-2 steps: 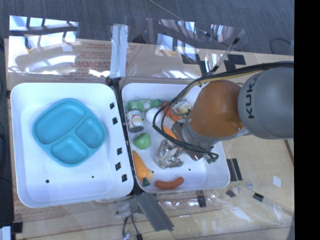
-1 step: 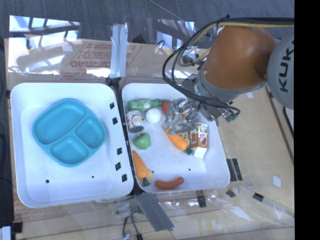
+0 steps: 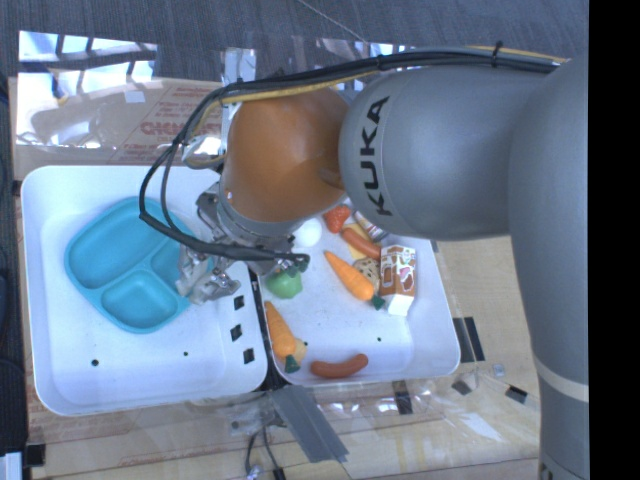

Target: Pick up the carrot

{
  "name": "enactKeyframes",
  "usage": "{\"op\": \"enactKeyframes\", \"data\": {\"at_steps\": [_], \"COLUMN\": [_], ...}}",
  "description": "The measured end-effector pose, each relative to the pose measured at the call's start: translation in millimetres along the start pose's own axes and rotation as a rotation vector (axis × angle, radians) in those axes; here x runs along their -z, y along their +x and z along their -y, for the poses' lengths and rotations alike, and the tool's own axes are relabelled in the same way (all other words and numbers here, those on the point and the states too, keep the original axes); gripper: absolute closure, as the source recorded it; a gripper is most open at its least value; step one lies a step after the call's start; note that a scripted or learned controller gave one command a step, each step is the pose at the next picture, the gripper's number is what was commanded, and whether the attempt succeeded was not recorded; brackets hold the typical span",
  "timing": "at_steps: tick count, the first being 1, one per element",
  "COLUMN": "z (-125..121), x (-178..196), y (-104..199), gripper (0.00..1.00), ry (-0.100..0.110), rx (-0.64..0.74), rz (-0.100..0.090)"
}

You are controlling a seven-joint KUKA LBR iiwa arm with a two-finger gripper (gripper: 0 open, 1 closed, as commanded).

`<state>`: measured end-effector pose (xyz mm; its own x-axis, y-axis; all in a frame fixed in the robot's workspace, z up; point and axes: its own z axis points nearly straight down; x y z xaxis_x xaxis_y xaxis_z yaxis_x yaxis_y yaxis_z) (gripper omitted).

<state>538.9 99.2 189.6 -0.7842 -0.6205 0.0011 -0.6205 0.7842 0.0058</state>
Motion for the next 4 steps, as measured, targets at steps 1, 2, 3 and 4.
{"op": "enactKeyframes", "data": {"at_steps": [1,2,3,4], "z": [78.5,128.8,207.1,253.7], "x": [167.3,121.8,191.0,31.6], "y": [20.3,50.7,95.4,155.4], "gripper": [1.0,1.0,1.0,1.0], "ry": [0.015,0.005,0.009,-0.007], "rx": [-0.06,0.359,0.674,0.886], "rz": [0.01,-0.001,0.001,-0.002]}}
